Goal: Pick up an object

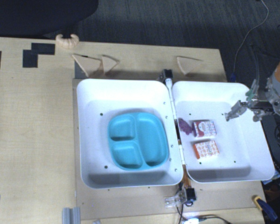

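Fingers (234,112): seen spread, nothing between them, the gripper (245,110) held at the right edge of the right bin (224,171); two small cartons (204,128) (206,149) lie unlifted mid-bin, blue tray (138,140) in the left bin (91,125); picking judged not begun.

In the right bin (224,171), near its left wall, lie two small cartons. The upper carton (204,128) is red and white, lying flat, with a dark purple scrap (185,126) touching its left end. The lower carton (206,149), orange and white, lies flat just below it, slightly tilted.

In the left bin (91,139), at its middle, sits a blue three-compartment tray (138,140).
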`<state>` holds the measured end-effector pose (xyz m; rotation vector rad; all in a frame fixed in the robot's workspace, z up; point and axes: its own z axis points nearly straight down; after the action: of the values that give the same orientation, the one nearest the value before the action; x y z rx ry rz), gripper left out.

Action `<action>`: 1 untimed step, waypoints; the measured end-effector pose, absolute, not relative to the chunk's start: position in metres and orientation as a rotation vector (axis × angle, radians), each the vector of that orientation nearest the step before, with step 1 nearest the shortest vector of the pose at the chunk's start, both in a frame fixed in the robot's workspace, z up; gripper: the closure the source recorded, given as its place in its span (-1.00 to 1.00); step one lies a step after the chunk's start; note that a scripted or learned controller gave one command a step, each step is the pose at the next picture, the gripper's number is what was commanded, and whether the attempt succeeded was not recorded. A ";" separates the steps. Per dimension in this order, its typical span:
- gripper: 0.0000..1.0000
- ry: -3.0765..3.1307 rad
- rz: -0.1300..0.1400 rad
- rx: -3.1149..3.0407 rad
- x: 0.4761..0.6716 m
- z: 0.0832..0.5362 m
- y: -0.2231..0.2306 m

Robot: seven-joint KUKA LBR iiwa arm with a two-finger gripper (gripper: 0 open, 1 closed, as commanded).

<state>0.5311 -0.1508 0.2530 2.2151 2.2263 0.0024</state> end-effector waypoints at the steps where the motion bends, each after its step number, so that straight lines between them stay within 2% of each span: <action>1: -1.00 2.224 0.004 2.215 0.507 0.093 -0.206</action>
<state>0.5067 -0.2056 0.0927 2.2147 2.2240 0.0036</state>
